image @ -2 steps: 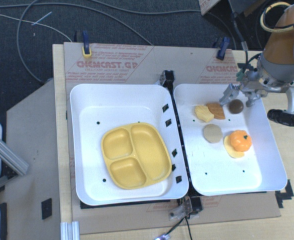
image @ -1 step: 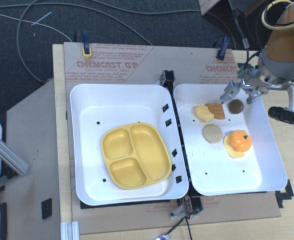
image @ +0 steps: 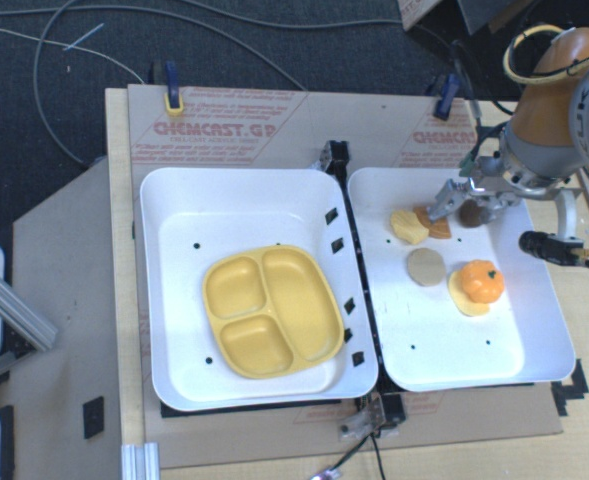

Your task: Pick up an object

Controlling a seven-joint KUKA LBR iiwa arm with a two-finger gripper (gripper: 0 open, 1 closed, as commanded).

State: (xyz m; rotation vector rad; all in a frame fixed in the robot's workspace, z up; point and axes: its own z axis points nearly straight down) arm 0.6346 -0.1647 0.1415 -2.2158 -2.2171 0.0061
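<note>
Yellow divided tray [image: 271, 311] fills the left bin [image: 164, 268], while in the right bin [image: 534, 348] an orange toy [image: 481, 282], a tan disc [image: 426, 267] and a pale yellow piece [image: 408, 227] lie below the gripper [image: 452, 204], whose grip I cannot tell.

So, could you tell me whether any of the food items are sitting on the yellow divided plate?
No, the yellow plate lies bare in the left bin; the food items sit in the right bin.
</note>
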